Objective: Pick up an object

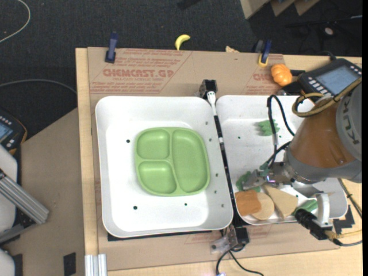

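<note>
Gripper (257, 180) low in the right bin (241, 111), fingers slightly parted over a small green piece (248, 180) (not clearly clamped), with brown slices (256, 204) just below and another green scrap (266, 127) well beyond toward the back wall.

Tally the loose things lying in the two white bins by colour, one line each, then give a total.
Green: 3, namely the divided plate in the left bin, a small green piece near the top of the right bin, and a green item at the end effector.
Tan or brown: 2, namely the round brown piece and the pale tan piece.
Total: 5
</note>
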Available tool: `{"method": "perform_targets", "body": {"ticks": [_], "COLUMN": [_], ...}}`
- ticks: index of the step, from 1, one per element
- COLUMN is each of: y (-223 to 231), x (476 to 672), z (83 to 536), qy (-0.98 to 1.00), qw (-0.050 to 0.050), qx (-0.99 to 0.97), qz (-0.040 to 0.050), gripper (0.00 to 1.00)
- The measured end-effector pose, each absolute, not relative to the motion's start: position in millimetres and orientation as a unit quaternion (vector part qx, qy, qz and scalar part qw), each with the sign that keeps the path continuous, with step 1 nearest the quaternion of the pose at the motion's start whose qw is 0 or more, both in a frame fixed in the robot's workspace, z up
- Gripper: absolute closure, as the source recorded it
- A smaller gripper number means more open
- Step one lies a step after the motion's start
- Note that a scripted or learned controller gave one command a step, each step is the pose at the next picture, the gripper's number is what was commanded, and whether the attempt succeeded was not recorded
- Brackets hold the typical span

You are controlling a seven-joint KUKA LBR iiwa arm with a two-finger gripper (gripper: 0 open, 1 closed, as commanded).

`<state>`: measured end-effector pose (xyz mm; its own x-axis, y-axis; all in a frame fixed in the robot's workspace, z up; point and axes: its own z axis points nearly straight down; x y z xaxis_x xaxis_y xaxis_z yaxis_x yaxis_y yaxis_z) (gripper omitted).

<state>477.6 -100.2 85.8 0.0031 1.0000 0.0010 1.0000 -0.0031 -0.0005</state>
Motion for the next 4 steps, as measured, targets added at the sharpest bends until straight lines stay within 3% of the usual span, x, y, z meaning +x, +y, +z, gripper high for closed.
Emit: {"method": "perform_targets", "body": {"ticks": [1,2,3,4], "y": [-100,-93,-36,61], "x": [480.5,479.5,481.5,483.1], "z": [96,86,191,225], "qy": [-0.707,-0.707,-0.71,-0.712], "qw": [-0.002,-0.001,-0.003,0.0], "qx": [-0.708,-0.708,-0.704,-0.703], "qz": [-0.0019,0.0001,-0.0045,-0.003], "gripper": [1.0,1.0,1.0,1.0]}}
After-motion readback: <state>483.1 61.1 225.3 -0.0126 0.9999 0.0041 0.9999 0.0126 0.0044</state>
